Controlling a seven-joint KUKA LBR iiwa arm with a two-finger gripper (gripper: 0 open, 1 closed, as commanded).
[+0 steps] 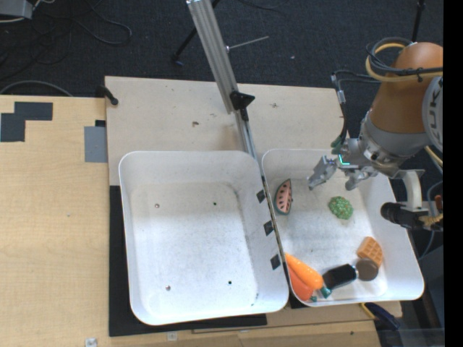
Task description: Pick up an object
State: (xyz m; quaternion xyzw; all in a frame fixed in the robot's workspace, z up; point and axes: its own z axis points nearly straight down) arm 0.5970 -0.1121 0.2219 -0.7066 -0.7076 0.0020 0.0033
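In the right bin (396, 295), left to right: melon slice (283, 196), carrot (302, 277), green lump (341, 207), waffle (370, 251). The claw (337, 173), seemingly spread and grasping nothing, hangs above the lump; a descent off-centre risks nudging it aside.

The grey arm (405, 114) reaches in from the right, its orange band high above the wrist, which angles down and leftward. The gripper (337, 176) hangs low, its two fingers (319, 175) spread apart with nothing between them
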